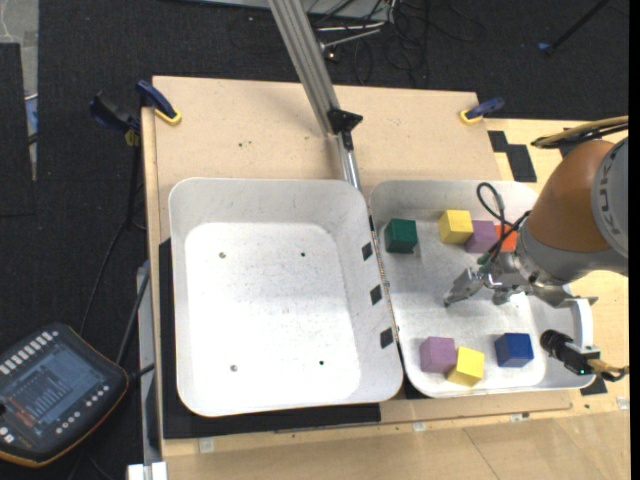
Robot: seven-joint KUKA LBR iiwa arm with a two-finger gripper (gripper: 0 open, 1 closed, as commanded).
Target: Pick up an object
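Setting: a robotics lab, seen from above.
Bench: a plywood bench top [300, 128] held by blue-and-yellow clamps [155, 103] at its far corners.
Bins: two shallow white bins [200, 268] side by side on the bench top.
Arm: a grey-and-orange KUKA arm [575, 218] over the bench top's right side.
Gear: a teach pendant [45, 393] left of the bench top; cables [370, 18] and an aluminium pole [305, 53] beyond it.

Six coloured blocks [401, 235] in right bin [400, 298]
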